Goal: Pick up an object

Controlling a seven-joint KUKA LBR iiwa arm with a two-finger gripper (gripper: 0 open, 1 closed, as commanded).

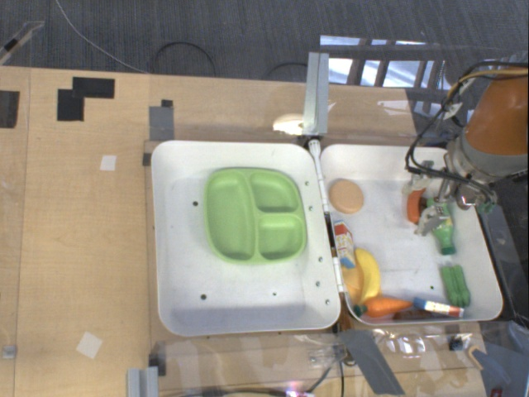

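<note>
Your end effector (436,215) hangs over the right bin (388,259), grip unreadable from here, so centre on the green bottle (446,237) before you close.

I see arm (504,114) cut off at right edge, gripper (436,213) partly covering orange item (412,208), green bottle (446,238).

It looked like a robotics lab. A pale wooden counter (74,246) carried two shallow white bins (178,304) bolted between metal brackets (316,89), with black marker patches (83,96) stuck on its surface. A thin cable (91,35) trailed over grey carpet (207,15), and an industrial arm (496,126) with an orange band reached in.
</note>
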